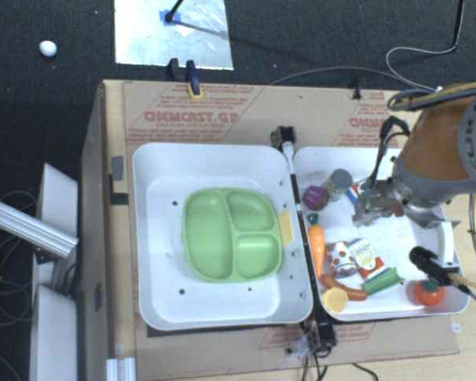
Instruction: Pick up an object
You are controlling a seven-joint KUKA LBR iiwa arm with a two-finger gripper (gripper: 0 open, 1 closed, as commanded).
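White bins: two shallow bins sit side by side on the bench; the left bin [155, 213] bears a green divided plate [230, 235], and the right bin [428, 312] bears the small objects that the task could take.
Arm: the grey arm with its orange band [436, 137] reaches in from the right, and its gripper [368, 211] hangs over the middle of the right bin.
Jaws: too dark and small to read; whether they are spread or pressed together cannot be told, and nothing shows between them.
Candidates: a carrot [316, 246] lies along the bin's left wall, a purple toy [313, 197] and a grey can [340, 182] sit at the far left, a printed packet [357, 256] lies just near of the gripper, a green piece [381, 281] and a yellow piece [334, 298] lie at the near side, and a tomato [428, 293] rests at the near right.
Step in hand: judged as the approach before a grasp.
Doing it well: the packet is the closest target; a straight descent centred on it, clear of the carrot and the green piece touching its near edge, would likely serve best, with the closing held until the tips bracket it.
Risk: the packet lies flat, so the tips may slide over it.
Writing: the cardboard under the bins reads "CHEMCAST" in red; the packet's print is too small to read.
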